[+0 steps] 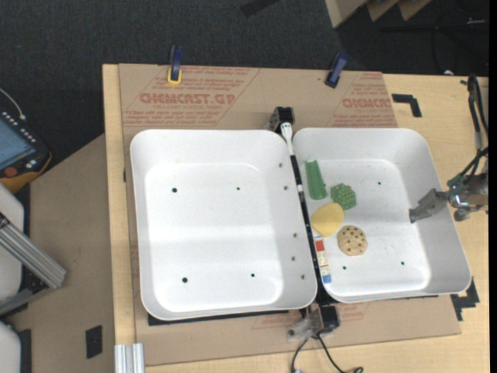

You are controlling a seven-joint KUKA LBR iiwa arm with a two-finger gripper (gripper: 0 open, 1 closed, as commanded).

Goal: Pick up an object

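Several small objects lie in the left part of the right bin (404,150). A green stick (315,179) lies nearest the divider. Beside it sits a bumpy green piece (343,196), with a yellow lump (328,218) below them. A round speckled cookie (352,241) lies just to the lower right of the lump. My gripper (432,205) comes in over the right bin's right rim, low and well to the right of the objects, with bare bin floor between it and the cookie. Nothing shows in its grasp.
The left bin (210,224) adjoins the right one along a dark divider (299,200). Both rest on a cardboard sheet (233,92) held by blue clamps (175,61) at the back. Cables (477,123) hang at the right edge.
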